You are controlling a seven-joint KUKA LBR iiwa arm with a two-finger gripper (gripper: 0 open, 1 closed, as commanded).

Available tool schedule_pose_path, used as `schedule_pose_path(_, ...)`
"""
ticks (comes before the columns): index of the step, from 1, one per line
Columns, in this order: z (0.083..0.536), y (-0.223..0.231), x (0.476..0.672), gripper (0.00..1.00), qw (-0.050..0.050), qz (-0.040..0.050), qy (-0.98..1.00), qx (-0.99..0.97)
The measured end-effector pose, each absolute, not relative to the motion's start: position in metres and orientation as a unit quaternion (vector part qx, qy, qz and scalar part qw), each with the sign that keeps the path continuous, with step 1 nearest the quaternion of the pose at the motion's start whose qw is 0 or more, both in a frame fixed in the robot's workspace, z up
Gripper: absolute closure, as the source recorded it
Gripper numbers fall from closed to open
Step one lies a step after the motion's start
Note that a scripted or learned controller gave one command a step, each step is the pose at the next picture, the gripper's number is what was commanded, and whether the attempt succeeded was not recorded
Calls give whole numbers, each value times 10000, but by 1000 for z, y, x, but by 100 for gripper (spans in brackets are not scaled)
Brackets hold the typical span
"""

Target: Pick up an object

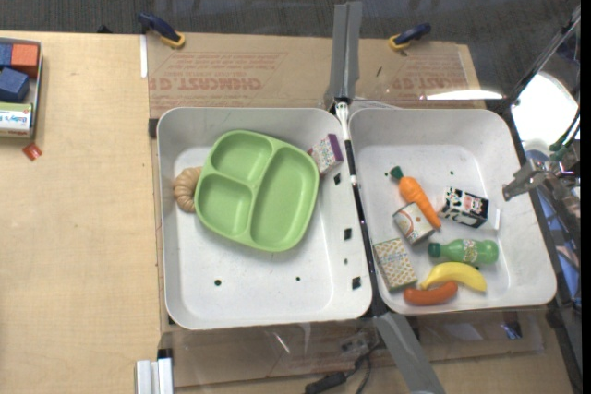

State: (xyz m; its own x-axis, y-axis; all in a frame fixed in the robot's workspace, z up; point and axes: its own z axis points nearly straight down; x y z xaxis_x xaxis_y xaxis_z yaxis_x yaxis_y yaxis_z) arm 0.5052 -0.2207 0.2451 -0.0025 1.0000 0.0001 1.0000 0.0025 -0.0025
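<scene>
The right bin (434,138) holds several small items. An orange carrot (416,195) lies near its middle, beside a black and white carton (464,207). Below them are a small tin can (412,224), a green bottle (464,251) on its side, a patterned flat packet (395,264), a yellow banana (454,276) and a red sausage-like piece (430,294). In the left bin (268,300) lies a green divided plate (257,190). A tan ring-shaped pastry (186,189) is at its left edge and a small purple and white packet (325,153) at its upper right.
A metal divider (346,60) runs between the bins at the back. Two clamps (162,29) (409,35) hold the cardboard sheet behind them. Coloured blocks (18,88) sit far left on the wooden bench. A metal bracket (536,175) juts in at the right bin's edge.
</scene>
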Motion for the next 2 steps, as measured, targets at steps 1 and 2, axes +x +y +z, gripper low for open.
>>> schedule_pose_path(1,101,-216,481,0,43,-28,-7096,-7045)
schedule_pose_path(2,91,-144,532,0,4,6,-7072,-7070)
